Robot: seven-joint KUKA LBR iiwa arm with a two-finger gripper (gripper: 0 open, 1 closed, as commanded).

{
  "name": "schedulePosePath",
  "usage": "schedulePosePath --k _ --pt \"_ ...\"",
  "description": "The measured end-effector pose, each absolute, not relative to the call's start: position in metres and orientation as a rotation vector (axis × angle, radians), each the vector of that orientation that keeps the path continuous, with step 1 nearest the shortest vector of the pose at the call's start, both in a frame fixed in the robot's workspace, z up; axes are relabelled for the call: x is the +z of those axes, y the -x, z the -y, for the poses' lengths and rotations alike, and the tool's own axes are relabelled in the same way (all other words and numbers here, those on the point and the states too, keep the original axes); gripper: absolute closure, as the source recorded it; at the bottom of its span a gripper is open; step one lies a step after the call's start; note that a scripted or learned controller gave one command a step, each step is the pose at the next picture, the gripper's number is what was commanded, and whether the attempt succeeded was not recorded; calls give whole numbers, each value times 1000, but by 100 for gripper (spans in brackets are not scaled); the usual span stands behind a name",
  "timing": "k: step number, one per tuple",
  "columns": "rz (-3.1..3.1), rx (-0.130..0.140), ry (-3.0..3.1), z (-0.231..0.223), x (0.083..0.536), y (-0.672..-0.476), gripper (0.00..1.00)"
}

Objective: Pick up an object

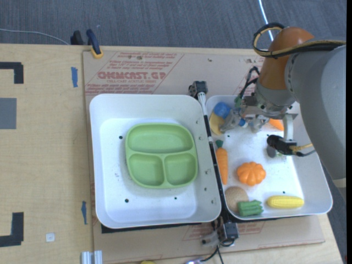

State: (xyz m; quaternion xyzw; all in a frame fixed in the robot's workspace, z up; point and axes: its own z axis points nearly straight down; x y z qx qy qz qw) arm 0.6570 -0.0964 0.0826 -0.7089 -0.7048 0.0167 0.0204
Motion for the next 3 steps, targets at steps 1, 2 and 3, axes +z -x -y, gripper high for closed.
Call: schedulePosePath --k 1,2,3 --pt "2208 27 2202 156 104 -661 0" --pt "2200 22 2183 184 88 -660 0" --pt "2197 16 2173 188 86 -661 0"
